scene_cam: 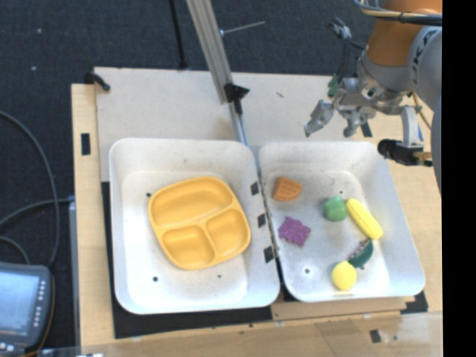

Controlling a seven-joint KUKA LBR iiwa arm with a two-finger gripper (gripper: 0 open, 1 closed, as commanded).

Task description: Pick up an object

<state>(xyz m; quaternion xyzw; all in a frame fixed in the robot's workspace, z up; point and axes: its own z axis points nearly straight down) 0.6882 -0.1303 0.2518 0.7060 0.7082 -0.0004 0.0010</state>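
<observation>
Well, nothing has been picked up yet, as far as I can judge. The gripper (pixel 337 122) hangs off the grey arm (pixel 394 43) above the bench, just past the far rim of the right bin (pixel 394 199), at about twelve o'clock from that bin's middle. Its two fingers stand spread apart with nothing between them, so the hand is released and bare. The whole job is left: choose a piece, come down on it, close, and lift.

Every candidate lies in the right bin. Taking that bin's centre as the dial: an orange block (pixel 287 190) sits at about ten o'clock, near the inner wall; a purple piece (pixel 294 231) lies at about eight o'clock; a green ball (pixel 335 209) rests near the centre, touching or just beside a yellow corn-like piece (pixel 364 219) at about three o'clock. Lower down, at about five to six o'clock, a yellow lemon-like piece (pixel 343 275) sits against a dark green item (pixel 362 254) I cannot identify.

The left bin (pixel 134 274) holds a yellow divided tray (pixel 198 221) with three compartments, lying near its centre and turned at a slant. I see nothing in the compartments.
</observation>
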